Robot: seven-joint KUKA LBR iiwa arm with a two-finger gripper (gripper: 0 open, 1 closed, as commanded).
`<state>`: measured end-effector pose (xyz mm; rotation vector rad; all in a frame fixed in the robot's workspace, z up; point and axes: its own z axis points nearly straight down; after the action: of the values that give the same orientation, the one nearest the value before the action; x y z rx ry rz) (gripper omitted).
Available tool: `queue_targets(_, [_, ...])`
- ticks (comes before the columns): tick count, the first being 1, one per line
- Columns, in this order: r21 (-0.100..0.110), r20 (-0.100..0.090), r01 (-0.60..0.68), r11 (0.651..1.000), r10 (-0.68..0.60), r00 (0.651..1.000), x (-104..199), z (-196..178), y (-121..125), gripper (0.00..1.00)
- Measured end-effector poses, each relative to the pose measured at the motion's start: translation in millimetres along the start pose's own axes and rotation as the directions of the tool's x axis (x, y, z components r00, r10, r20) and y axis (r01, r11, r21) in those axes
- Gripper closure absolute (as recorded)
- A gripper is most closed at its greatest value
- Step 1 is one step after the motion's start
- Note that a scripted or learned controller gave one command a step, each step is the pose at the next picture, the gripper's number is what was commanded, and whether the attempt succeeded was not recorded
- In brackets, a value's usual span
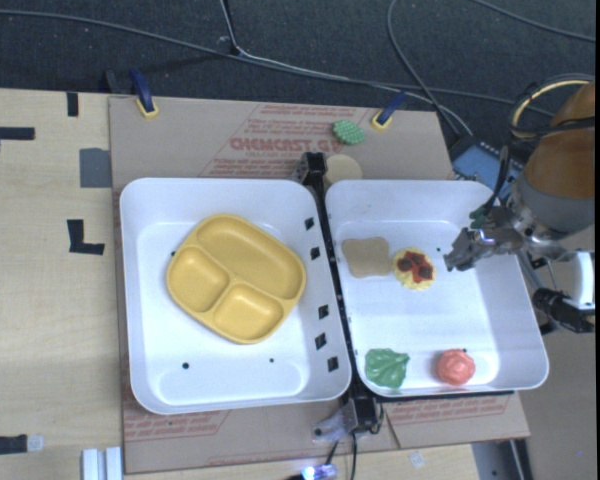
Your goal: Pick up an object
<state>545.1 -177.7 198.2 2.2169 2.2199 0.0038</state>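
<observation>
The right bin (500,298) holds a tan flat piece (366,257), a small yellow item with red topping (415,268), a green leafy piece (386,367) and a red-orange round piece (456,366). My gripper (464,250) hangs over the right bin's right side, just right of the yellow and red item and apart from it. I see nothing between its fingers. The arm's orange band shows at the right edge.
The left bin (150,298) holds a yellow three-compartment plate (236,277). A green textured piece (348,131) lies on the cardboard behind the bins. Clamps hold the cardboard's back edge. Cables run across the dark floor behind.
</observation>
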Motion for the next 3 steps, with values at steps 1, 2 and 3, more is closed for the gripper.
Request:
queue_targets(1, [0.0,0.0,0.001,1.0,-0.001,1.0,0,-48,2,1.0])
queue_targets(2, [0.005,-0.003,0.006,1.0,-0.006,1.0,56,-53,5,1.0])
queue_targets(3, [0.006,-0.002,0.004,1.0,-0.004,1.0,101,-53,4,1.0])
